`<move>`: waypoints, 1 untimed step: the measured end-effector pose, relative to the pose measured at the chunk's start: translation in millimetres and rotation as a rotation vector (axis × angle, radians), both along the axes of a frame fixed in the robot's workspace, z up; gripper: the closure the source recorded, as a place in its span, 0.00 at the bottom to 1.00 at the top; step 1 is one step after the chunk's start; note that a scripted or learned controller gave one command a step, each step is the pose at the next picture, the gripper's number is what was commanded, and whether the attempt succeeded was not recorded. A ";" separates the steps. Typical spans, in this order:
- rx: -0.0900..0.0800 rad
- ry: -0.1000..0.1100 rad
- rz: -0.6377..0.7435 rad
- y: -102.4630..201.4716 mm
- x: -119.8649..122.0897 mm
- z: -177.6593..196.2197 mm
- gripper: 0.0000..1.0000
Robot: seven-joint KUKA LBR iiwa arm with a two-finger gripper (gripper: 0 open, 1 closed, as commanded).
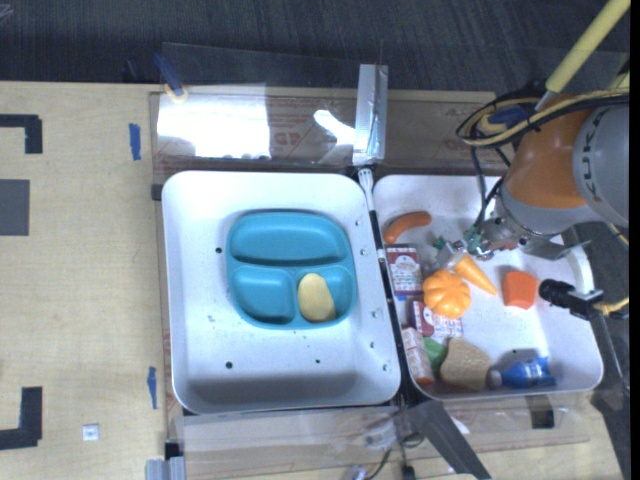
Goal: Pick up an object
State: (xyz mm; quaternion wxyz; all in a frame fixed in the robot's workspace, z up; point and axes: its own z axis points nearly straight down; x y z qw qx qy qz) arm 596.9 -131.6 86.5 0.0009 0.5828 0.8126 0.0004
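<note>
Claw low in right bin, grip state unclear, carrot just beside it

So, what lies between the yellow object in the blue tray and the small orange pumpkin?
In the camera view, between the yellow object and the pumpkin lie the blue tray's rim, the bins' touching walls and a red-and-white packet.

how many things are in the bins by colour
Orange: 4 - sausage, carrot, pumpkin, block
Yellow: 1 - potato-like piece in the tray's lower right compartment
Blue: 2 - divided tray, small bottle
Red and white: 2 - cartons
Tan: 1 - cone-shaped piece
Total: 10, though some small items are too cluttered to tell.
</note>
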 end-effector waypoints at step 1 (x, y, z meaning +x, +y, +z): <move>0.000 -0.004 -0.002 -0.6 1.7 9.4 1.00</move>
